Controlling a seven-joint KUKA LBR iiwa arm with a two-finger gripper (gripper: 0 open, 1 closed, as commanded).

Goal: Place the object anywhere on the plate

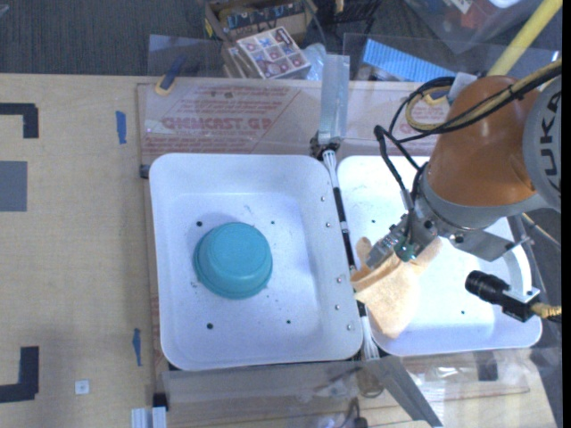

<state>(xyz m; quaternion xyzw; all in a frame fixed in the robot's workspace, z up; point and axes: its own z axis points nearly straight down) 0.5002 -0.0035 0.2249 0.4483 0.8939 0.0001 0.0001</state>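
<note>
Wooden tabletop (71, 239), two white bins. Teal plate (234, 259) inverted in left bin (241, 176). Hand (393, 250) clamped on tan cloth (393, 292) in right bin (446, 315).

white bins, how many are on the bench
2. The left bin holds a teal upturned bowl. The right bin holds a tan cloth under the arm; the arm may hide other contents.

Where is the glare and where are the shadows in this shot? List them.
In the camera view, the right bin is washed out by bright glare on its floor; the left bin is evenly lit, bluish. The teal plate throws a soft shadow on the floor around its base. The cloth by the gripper looks slightly blurred, and the arm shows a sheen.
</note>
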